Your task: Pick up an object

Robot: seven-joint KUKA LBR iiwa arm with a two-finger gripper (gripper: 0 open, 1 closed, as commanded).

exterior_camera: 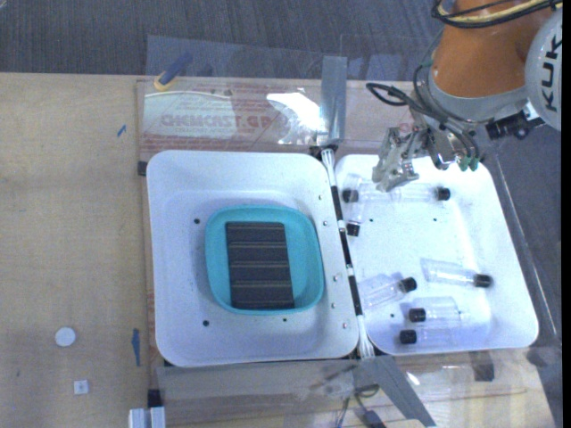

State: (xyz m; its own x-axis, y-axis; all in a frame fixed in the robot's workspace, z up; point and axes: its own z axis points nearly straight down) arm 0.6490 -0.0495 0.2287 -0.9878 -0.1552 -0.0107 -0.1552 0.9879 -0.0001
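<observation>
So, from the camera above, the gripper (395,169) hangs over the far end of the right bin (508,239), its state impossible to tell. Several clear vials with black caps (458,276) lie nearer (none lifted), so the pick is not yet done. The left bin (178,239) holds a teal tray (308,275).

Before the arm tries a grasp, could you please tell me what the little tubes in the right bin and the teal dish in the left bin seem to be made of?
The tubes look like clear glass or plastic with black caps: the white bin shows through them. The teal dish looks like matte moulded plastic, evenly coloured with soft rounded edges. It holds a dark ribbed block, possibly rubber or foam.
</observation>
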